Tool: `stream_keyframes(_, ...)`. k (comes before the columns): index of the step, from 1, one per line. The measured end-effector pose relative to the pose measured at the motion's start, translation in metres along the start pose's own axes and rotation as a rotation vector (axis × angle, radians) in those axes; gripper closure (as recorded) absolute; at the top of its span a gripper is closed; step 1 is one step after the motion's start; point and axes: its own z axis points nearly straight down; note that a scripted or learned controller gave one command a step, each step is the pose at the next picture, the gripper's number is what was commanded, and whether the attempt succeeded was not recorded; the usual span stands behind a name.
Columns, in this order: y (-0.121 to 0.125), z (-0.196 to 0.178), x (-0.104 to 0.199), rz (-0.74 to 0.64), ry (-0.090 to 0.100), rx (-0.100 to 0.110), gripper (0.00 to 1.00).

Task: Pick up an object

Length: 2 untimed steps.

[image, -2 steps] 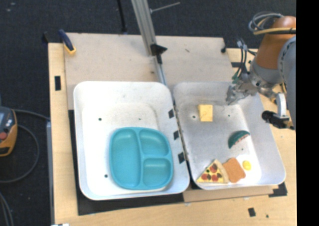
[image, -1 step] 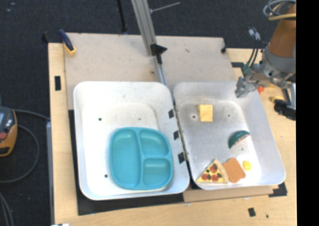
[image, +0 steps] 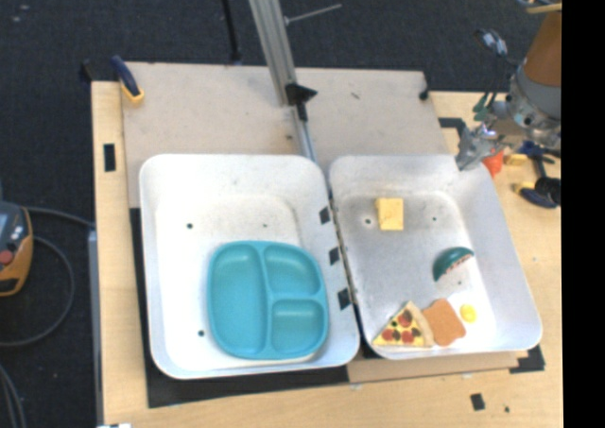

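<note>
Nearest the camera, the right-hand bin (image: 492, 327) holds a toy pizza slice (image: 401, 327), an orange piece (image: 443, 321) touching it, and a small yellow ball (image: 467, 313) just beside that; the left-hand bin (image: 165, 190) holds a teal divided plate (image: 267, 299). Further back lie a teal-and-white object (image: 453, 263) and a yellow block (image: 389, 214) (well apart from its neighbours, probably the easiest target). For a clean pick, centre over the block and descend vertically. Farthest, the gripper (image: 475, 147) hangs above the bin's far right corner, touching nothing, holding nothing; finger spacing cannot be determined.
</note>
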Motion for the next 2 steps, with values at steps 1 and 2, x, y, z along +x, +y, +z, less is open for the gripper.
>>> stream_keyframes(1,0.001,-0.047,-0.002,0.000,0.000,0.000,1.00)
stream_keyframes(2,-0.003,-0.046,0.044,-0.001,0.001,0.006,1.00)
